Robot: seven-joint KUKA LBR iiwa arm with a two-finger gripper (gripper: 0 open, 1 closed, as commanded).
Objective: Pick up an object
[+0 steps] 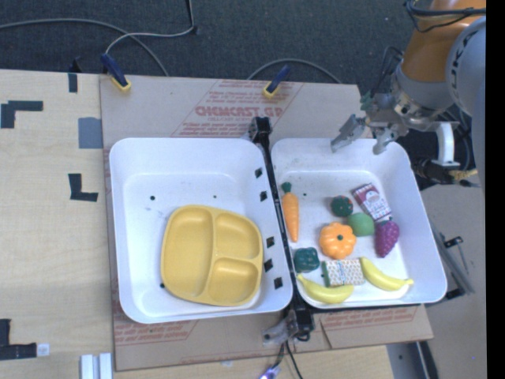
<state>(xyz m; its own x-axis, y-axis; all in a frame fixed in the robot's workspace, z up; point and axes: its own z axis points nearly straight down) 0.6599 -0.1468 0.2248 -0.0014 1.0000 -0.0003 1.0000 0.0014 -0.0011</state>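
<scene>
camera view looks down at a slant on two shallow white bins set side by side on a sheet of cardboard (pixel 229 109) that lies on the wooden counter (pixel 47 212). left bin (pixel 126 164) holds a yellow divided tray (pixel 211 255), lying flat toward its front. right bin (pixel 418 212) holds the toy food: an orange carrot (pixel 291 215) along its left wall, a dark green round piece (pixel 341 206), a red and white carton (pixel 371 201), a light green ball (pixel 361 224), a purple bunch of grapes (pixel 386 238), an orange pumpkin (pixel 338 241) near the middle, a dark green lump (pixel 305 259), a patterned packet (pixel 343 272) and two yellow bananas, one (pixel 323 292) at the front left and one (pixel 385 278) at the front right. the grey arm with its orange band (pixel 442 30) comes in from the right, and the tool (pixel 364 138) hangs above the back rim of the right bin, its two fingers spread apart with nothing between them, well apart from every toy. two blue and yellow clamps (pixel 116 71) grip the cardboard's far edge.
</scene>
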